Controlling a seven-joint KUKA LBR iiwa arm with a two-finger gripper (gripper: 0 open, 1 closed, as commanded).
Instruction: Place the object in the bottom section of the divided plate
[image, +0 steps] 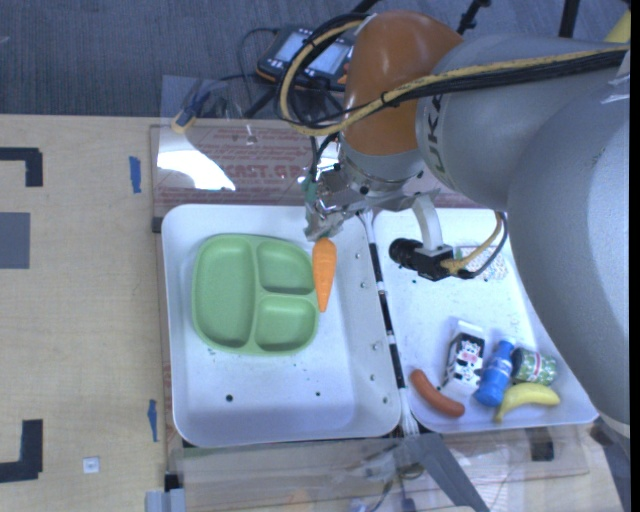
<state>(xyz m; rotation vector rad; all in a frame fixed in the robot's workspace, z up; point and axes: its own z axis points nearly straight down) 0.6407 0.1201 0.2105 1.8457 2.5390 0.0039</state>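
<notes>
Grey arm (520, 130) fills the foreground; gripper (322, 222) pinches the top of a hanging carrot (324, 272), just beyond the green divided plate (255, 293) rim; risk: shallow tip-hold lets it swing, landing outside the bottom section

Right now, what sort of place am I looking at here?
Most likely a robot test lab. A big grey arm reaches over two white bins on a wooden bench. Inside are a green divided plate, a toy carrot, and more toy food, with loose cables behind.
</notes>
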